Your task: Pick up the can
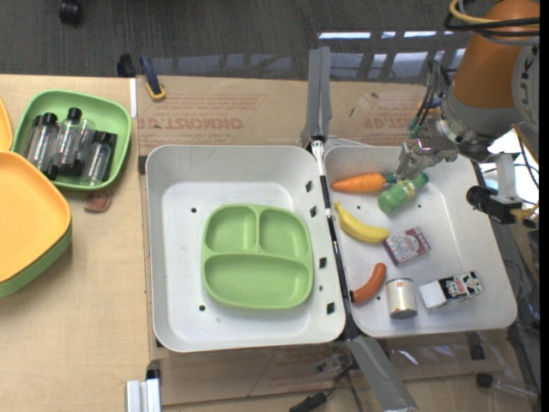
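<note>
Seemingly can upright, axis vertical, front of right bin; gripper state unclear.

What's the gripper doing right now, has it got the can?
Gripper: over the right bin's far side, just above the green bottle; open or shut cannot be told. The can lies untouched near the bin's front.

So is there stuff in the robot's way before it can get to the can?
Yes. The end effector is at the bin's far end, over a green bottle. The can lies at the near end. A small pink box sits between them.
</note>
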Controlling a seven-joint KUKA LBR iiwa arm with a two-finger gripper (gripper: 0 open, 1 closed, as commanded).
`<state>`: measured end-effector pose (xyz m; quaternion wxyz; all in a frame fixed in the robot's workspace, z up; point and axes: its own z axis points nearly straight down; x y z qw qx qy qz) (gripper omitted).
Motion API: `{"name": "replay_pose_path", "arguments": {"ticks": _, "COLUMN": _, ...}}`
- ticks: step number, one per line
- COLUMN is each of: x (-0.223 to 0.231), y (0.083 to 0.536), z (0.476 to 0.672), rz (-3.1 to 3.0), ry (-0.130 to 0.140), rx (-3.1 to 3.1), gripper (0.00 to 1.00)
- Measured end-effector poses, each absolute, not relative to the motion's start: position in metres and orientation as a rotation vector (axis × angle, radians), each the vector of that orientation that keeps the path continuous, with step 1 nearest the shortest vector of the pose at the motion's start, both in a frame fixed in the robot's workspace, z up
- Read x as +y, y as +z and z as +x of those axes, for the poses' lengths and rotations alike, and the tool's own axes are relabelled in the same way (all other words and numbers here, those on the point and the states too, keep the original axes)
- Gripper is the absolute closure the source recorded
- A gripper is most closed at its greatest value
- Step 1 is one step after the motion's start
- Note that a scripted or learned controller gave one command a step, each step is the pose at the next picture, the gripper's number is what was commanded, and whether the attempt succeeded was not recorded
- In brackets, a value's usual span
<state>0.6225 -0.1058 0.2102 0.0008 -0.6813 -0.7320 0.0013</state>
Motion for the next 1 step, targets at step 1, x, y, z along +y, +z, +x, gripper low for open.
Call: {"name": "replay_pose_path", "arguments": {"ticks": 1, "x": -0.1014, "y": 0.2485, "z": 0.6383, "rz": -2.152, "ry": 0.003, "rx": -2.289, "gripper": 1.0}}
